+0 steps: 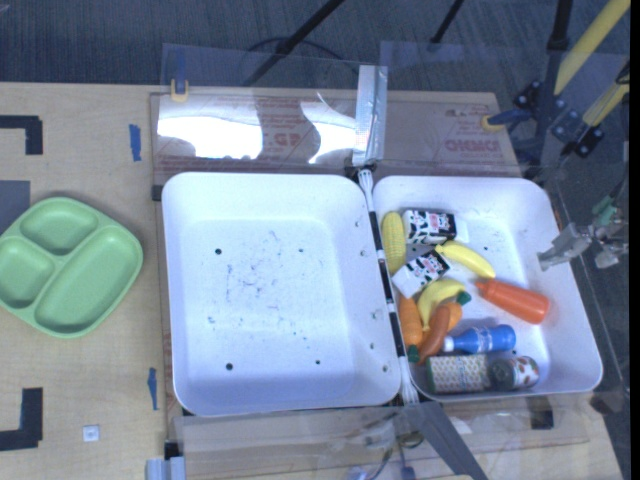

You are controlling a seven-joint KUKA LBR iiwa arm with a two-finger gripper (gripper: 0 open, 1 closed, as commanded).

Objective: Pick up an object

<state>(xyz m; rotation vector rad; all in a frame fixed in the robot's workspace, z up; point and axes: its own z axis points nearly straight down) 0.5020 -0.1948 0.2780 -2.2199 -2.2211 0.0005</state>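
Bench: pale wood (80, 128) under the overhead camera, dark carpet and stand legs beyond it at the top of the frame.
Left bin (265, 283): white, centre of the frame, its floor marked with faint blue scribbles.
Right bin (520, 196): white, touching the left bin along a shared edge, with all the loose items in it.
Green plate (65, 265): three-part, on the bench at the far left, well apart from both bins.
Gripper (572, 246): grey metal at the right edge of the frame, over the right bin's right rim; whether it is spread or closed cannot be told, and nothing is visibly held.
Large carrot (513, 299): orange, lying tilted below and left of the gripper, the nearest item to it, not touching it.
Banana (468, 259): yellow, left of the gripper, just above the large carrot.
Cow-print carton (430, 225): upper left of the right bin, beside a corn cob (393, 240) that lies along the shared edge.
Second carton (425, 268): just below the first, tilted.
Blue bottle (480, 341): on its side, low in the right bin.
Speckled can (462, 373): on its side against the right bin's lower wall, farthest from the gripper.
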